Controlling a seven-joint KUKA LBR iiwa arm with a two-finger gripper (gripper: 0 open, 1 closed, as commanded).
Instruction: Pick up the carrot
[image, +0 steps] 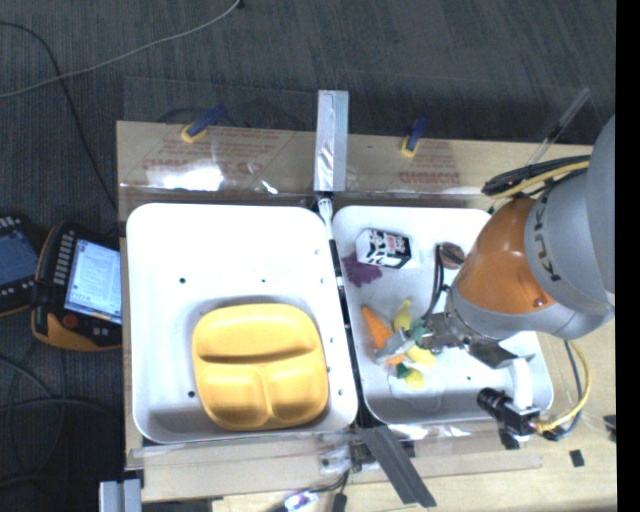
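The carrot (375, 325) is a small orange cone lying in the right bin (520, 385), near that bin's left wall. My gripper (420, 337) hangs low over the bin just right of the carrot, amid a cluster of small toys. The grey wrist and its orange band hide much of the gripper from above. The carrot's orange body lies bare to the left of the gripper, and I cannot tell if the two touch.
Yellow pieces (403, 318) and a green piece (410, 372) crowd the gripper. A black-and-white carton (385, 248) and a purple toy (362, 270) lie at the bin's back. The left bin (160, 260) holds a yellow divided tray (262, 362).
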